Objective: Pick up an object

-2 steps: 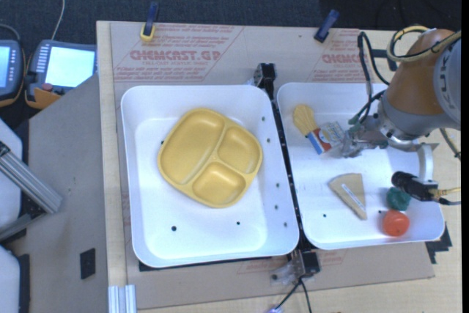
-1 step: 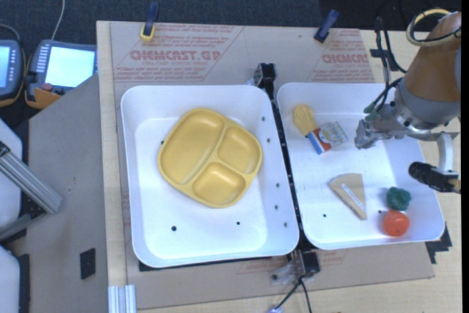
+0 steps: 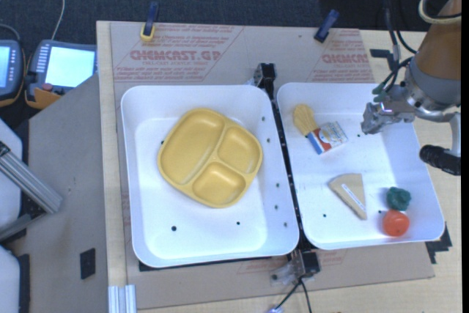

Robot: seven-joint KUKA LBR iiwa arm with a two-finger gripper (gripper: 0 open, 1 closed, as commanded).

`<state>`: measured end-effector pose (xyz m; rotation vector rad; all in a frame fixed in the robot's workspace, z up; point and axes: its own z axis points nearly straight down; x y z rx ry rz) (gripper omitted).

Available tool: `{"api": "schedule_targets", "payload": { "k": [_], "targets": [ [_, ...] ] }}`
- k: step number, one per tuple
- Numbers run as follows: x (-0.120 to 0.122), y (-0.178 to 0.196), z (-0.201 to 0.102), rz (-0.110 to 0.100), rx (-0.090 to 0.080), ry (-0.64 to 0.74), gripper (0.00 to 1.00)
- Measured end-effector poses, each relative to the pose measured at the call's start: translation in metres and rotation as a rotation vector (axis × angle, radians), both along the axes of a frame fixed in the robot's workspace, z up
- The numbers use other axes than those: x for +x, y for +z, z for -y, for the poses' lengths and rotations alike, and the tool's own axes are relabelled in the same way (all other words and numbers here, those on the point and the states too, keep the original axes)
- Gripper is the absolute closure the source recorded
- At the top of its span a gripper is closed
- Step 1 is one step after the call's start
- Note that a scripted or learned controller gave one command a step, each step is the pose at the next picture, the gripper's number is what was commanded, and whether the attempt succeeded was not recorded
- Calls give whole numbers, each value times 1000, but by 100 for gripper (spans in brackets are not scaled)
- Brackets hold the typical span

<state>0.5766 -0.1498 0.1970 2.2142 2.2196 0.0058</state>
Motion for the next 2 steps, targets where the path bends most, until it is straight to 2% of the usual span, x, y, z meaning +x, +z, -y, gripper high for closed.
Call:
{"api": "schedule_targets", "payload": {
  "k": [1,2],
  "targets": [
    [1,19,0,-2,0,-1,100],
    [-9,31,-52,-7,5,4,100]
  ]
}}
